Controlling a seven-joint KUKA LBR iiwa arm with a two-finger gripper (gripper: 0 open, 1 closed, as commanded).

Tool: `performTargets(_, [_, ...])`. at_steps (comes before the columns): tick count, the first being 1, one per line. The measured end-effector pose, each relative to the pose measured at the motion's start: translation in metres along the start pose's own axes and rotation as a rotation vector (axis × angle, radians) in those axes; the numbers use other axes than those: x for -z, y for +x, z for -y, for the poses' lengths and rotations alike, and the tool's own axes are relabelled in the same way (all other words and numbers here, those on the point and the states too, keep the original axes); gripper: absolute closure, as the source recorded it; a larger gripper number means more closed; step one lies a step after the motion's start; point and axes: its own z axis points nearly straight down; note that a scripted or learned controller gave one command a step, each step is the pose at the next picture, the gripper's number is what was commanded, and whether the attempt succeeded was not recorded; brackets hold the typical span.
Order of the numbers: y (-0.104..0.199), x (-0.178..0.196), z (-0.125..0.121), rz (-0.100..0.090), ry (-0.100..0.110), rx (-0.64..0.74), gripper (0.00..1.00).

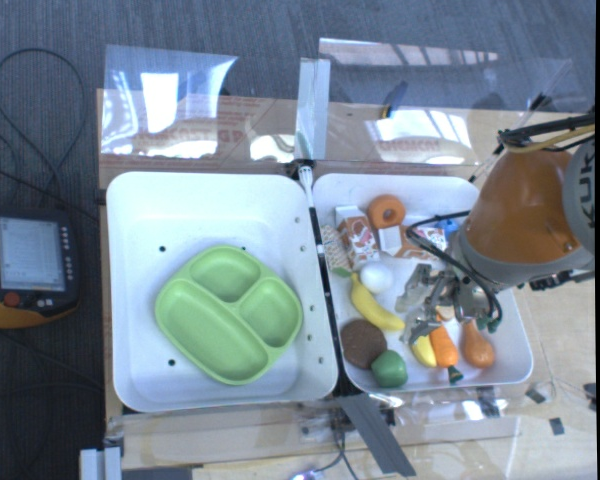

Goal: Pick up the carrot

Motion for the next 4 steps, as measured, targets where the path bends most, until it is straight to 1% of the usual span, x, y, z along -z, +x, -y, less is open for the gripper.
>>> performTargets(1, [0.016,-0.015,0.034,-0.004,-0.001,0.289,1.00])
performTargets(2, [-0.017,0.087,-0.061,0.006,-0.002,0.325,1.00])
performTargets(3, [-0.028,0.187,0.005,0.006,0.002,0.411,1.00])
performTargets(4, [-0.027,0.184,0.004,0.000,-0.002,0.415,0.00])
